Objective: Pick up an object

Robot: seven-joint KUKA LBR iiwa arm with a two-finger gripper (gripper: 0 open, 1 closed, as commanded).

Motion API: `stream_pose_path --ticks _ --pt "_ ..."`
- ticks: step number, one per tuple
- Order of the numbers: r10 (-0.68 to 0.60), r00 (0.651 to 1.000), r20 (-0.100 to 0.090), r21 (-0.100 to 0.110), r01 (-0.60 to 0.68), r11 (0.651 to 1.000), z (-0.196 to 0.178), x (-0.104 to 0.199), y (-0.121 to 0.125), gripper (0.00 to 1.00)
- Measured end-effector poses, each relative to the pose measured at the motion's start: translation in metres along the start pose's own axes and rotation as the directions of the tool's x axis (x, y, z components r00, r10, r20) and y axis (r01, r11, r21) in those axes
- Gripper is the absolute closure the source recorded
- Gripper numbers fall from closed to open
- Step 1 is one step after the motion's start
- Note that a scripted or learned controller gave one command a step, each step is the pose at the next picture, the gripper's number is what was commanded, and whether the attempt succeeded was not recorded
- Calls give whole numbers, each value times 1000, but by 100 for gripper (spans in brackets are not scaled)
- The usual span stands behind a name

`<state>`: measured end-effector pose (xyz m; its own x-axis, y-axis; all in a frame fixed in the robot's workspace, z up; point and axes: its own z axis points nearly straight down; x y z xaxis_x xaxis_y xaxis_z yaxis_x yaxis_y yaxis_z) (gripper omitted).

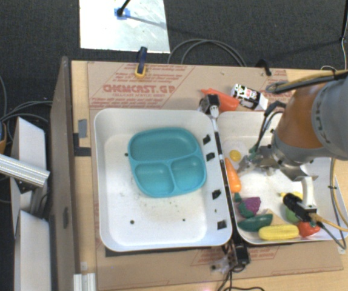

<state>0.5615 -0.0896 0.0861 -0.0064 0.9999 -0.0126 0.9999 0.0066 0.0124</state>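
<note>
The arm is reaching down into the right bin [325,238], its pincer [260,160] hovering near the carrot [232,173]; whether it is open or closed I cannot tell. Judging by this, it is approaching, and next needs a centred descent.

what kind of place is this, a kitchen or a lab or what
Most likely a robotics lab test bench, not a kitchen. Two shallow white bins sit on a cardboard sheet with loose cables around it, a grey and orange robot arm reaches over the right bin, and the food there looks like toys, such as a carrot.
</note>
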Motion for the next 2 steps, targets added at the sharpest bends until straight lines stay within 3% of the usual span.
stream_pose_path --ticks 1,2 --pt "0 1000 -11 5 0 1000 1 7 52 0" --pt "-1 1000 -11 4 1 1000 1 3 110 0"
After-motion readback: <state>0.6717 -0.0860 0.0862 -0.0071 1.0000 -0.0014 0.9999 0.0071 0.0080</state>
